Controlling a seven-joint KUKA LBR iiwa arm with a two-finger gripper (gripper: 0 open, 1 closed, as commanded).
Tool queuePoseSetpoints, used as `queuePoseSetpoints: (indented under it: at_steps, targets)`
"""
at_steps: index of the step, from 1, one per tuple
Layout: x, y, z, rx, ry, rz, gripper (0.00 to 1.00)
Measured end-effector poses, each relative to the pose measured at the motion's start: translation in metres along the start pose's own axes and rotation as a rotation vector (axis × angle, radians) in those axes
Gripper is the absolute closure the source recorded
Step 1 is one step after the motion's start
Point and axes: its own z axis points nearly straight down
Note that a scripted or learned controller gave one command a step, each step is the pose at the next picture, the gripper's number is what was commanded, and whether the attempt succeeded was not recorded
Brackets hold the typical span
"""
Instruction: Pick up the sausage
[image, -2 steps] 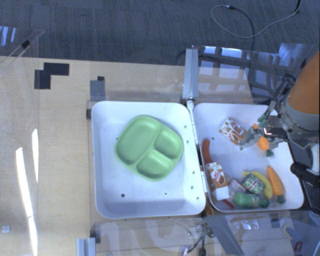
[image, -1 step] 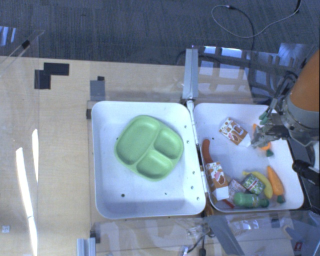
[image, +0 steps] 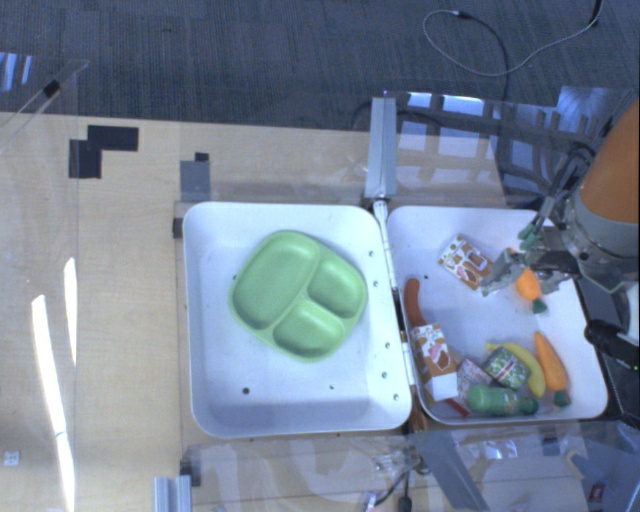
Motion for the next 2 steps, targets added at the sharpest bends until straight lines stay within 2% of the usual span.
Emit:
queuePoseSetpoints:
  at_steps: [1, 2]
  targets:
    - [0.067, 0.041, 0.075, 0.002, 0.0, 0.001, 0.0]
    - [0.022, 0.002, 0.131, 0.002, 0.0, 0.004, 0.0]
